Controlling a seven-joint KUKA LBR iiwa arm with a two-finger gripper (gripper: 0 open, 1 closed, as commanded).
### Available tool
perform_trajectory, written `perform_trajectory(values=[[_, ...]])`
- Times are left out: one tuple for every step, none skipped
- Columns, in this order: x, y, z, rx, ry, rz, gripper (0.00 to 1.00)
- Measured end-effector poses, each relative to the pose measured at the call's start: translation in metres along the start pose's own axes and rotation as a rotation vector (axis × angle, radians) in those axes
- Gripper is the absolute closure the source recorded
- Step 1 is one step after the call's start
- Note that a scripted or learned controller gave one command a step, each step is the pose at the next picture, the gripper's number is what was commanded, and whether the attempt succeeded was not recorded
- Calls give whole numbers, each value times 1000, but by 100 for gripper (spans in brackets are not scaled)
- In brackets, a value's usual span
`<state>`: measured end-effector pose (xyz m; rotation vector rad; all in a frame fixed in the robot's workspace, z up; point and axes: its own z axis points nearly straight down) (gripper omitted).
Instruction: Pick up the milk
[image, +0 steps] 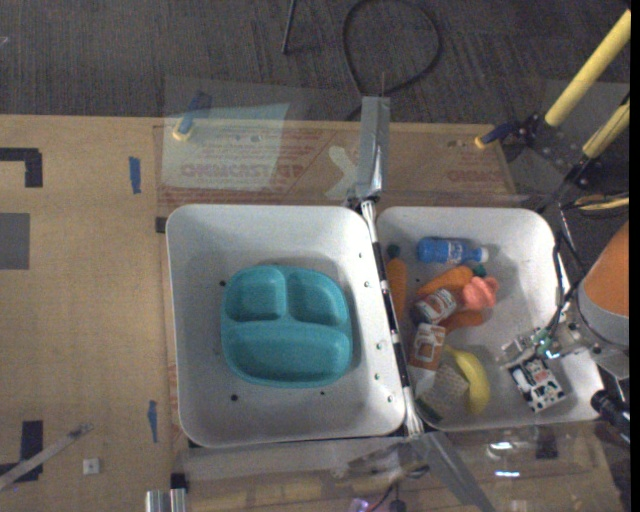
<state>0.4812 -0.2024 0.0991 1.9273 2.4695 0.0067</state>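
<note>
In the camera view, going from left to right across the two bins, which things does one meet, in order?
Teal divided plate in the left bin → carrot → small carton → banana → claw.

Teal plate (287, 325); white bins (200, 240); blue bottle (450, 250); yellow banana (472, 378).
</note>
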Motion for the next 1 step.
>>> perform_trajectory(values=[[43, 11, -85, 7, 3, -32, 100]])
